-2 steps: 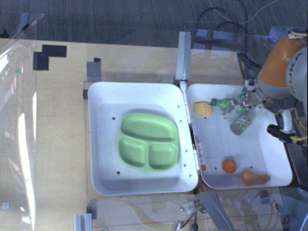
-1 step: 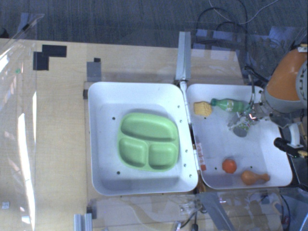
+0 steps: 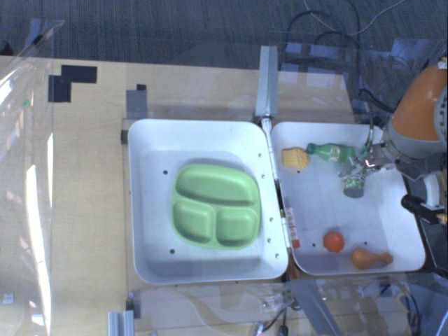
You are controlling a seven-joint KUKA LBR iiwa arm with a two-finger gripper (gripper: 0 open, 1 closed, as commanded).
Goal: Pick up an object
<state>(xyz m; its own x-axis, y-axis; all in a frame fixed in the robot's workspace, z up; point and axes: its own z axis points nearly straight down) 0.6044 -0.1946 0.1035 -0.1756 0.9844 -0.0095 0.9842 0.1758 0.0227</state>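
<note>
My gripper [image 3: 353,183] hangs low over the upper middle of the right bin [image 3: 392,208], reaching in from the right on the grey arm with the orange band [image 3: 420,107]. A green bottle [image 3: 329,151] lies on its side just up and left of the gripper, very close to it. A yellow corn-like piece [image 3: 295,159] rests beside the bottle near the bin's left wall. An orange-red ball [image 3: 334,241] and an orange pear-shaped item [image 3: 369,258] sit near the bin's front edge, well apart from the gripper.
The left bin [image 3: 150,187] holds a green divided tray [image 3: 215,206] in its middle. A grey metal post [image 3: 266,82] stands behind the seam between the two bins. Cables [image 3: 329,19] trail behind the right bin.
</note>
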